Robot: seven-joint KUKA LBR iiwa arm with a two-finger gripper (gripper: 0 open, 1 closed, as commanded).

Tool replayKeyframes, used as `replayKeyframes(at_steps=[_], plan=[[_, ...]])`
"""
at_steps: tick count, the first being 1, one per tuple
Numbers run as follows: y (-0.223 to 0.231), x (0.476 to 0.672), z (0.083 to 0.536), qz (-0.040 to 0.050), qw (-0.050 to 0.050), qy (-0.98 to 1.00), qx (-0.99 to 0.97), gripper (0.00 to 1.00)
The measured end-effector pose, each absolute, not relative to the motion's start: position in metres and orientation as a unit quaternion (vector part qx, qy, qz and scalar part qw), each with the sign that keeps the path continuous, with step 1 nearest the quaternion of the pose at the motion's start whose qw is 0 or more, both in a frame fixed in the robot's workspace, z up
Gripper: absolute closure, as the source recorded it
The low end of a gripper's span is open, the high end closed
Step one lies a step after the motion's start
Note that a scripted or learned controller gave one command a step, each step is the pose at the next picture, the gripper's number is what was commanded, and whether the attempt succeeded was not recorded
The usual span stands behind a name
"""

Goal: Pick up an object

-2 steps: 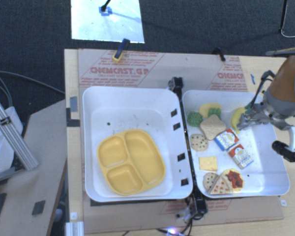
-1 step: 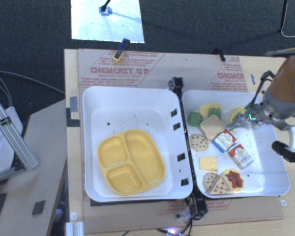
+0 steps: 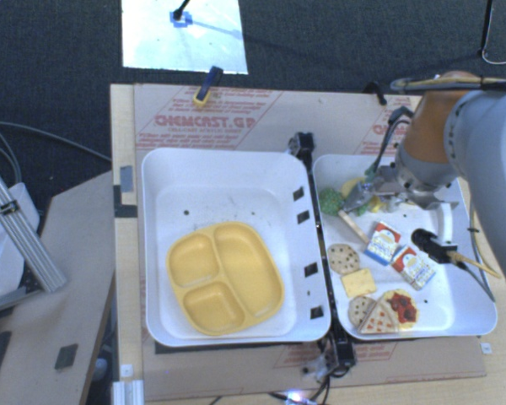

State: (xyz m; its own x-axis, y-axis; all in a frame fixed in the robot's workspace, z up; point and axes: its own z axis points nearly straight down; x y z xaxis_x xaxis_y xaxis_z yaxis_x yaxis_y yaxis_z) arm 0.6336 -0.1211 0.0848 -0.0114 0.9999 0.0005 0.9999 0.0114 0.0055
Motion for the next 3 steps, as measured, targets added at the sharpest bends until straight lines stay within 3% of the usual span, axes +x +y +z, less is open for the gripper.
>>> replayKeyframes(at_steps=[1,2,3], plan=[[-0.176,0.524,0.084,-0.0026,-0.002,0.704,0.710,0.00],[-0.171,0.553,0.101,0.0010,0.002,0.709,0.705,0.00],[-0.063,0.508,0.189,0.0026,0.000,0.711,0.703,0.00]])
